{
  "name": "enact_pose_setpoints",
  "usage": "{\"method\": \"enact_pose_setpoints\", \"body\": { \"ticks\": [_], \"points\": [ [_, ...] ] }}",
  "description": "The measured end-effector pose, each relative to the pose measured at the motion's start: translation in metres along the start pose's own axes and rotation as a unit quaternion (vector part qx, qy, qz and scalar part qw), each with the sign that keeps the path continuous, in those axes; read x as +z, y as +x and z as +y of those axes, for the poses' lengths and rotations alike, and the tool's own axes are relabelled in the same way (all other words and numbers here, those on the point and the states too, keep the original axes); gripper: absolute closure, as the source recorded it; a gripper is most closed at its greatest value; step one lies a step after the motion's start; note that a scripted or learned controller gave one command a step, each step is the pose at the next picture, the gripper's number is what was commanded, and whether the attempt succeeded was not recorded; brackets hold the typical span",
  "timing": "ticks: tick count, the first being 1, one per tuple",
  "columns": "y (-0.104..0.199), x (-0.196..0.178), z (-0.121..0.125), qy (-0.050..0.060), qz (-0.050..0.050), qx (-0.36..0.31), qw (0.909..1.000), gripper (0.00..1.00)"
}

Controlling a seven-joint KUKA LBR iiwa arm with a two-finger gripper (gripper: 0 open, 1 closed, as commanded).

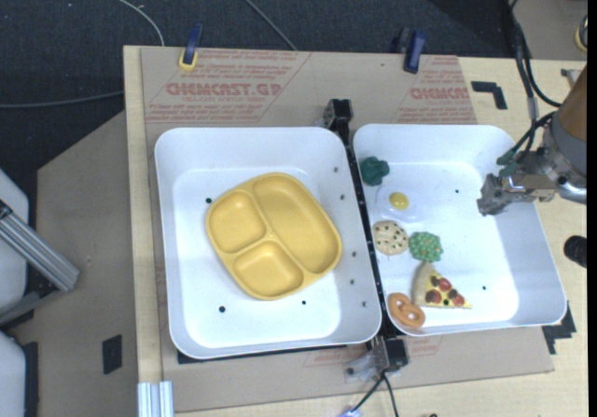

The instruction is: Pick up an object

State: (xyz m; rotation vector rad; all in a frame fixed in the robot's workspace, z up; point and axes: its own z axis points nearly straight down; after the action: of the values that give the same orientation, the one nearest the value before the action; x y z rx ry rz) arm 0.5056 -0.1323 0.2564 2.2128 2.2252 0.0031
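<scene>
The right bin [485, 247] holds several small toy foods along its left side: a dark green piece [375, 169], a small yellow round piece [399, 201], a speckled cookie [389, 237], a green broccoli [425, 245], a pizza slice [441, 290] and an orange ring [407, 311]. My gripper [492, 198] hangs over the right part of this bin, well to the right of the foods. Nothing shows between its fingers.
The left bin [187, 219] contains a yellow divided plate [271, 234] with three compartments. A black clamp [339, 113] sits between the bins at the back, and another clamp [392, 352] at the front. Cables run at the upper right.
</scene>
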Motion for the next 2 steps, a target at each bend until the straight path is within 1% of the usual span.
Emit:
{"method": "enact_pose_setpoints", "body": {
  "ticks": [1, 2],
  "points": [
    [0.048, 0.001, 0.014, 0.001, 0.0, 0.0, 1.0, 1.0],
    [0.085, 0.001, 0.041, 0.0, 0.0, 0.002, 1.0, 1.0]
  ]
}}
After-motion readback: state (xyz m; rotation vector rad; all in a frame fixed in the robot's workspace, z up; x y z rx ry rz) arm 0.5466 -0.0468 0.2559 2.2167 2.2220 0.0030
